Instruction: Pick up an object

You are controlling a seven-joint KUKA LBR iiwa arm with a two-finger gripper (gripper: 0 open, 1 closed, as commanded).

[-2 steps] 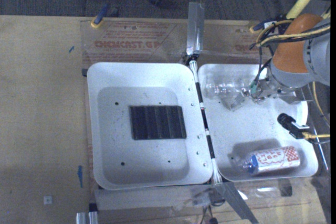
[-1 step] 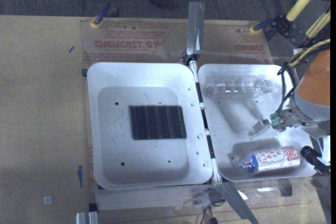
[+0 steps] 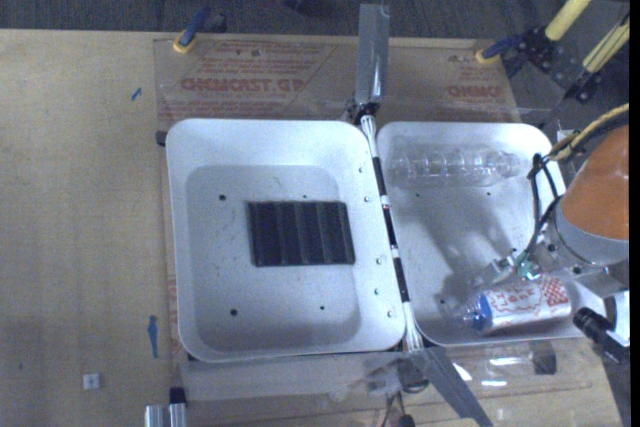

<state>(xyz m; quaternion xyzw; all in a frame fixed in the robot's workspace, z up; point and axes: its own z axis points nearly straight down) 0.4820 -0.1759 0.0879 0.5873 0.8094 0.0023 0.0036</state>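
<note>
Lying at about five o'clock in the right bin, a small bottle with a red-and-white label rests on its side near the front rim, its blue cap pointing toward nine o'clock. At twelve o'clock from it, along the far wall, lies a clear plastic bottle, well apart. The gripper hangs just above the labelled bottle's upper edge; whether it is spread or closed cannot be told. The grey arm with orange band enters from three o'clock. The left bin holds a dark ribbed rectangular pad at its centre.
</note>
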